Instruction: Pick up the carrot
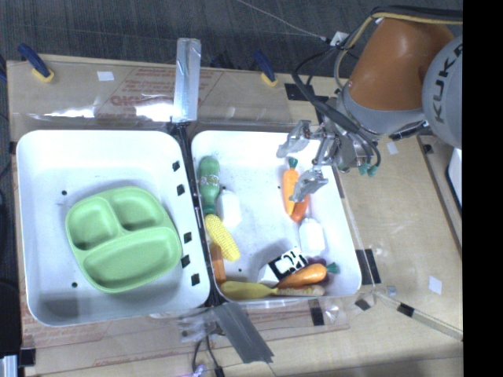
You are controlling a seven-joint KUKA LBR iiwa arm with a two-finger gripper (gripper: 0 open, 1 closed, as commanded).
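- Arm housing at the frame's right edge carries cut-off lettering, "KU".
- Hand: fingers spread, one each side of the carrot, over the right bin.
- Carrot lies near the bin's right wall; open floor to its left.
- Second carrot sits among crowded items at the front wall, partly hidden.
- Left bin holds a green divided plate.

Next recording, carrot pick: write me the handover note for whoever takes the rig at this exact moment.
Gripper: open over the right bin's upper right, fingers either side of the carrot's top end, nothing held.
Carrot: lying in the right bin near its right wall, not lifted. A second carrot lies at the bin's lower edge.
Done: arm positioned at the carrot.
Left: close on it and lift.
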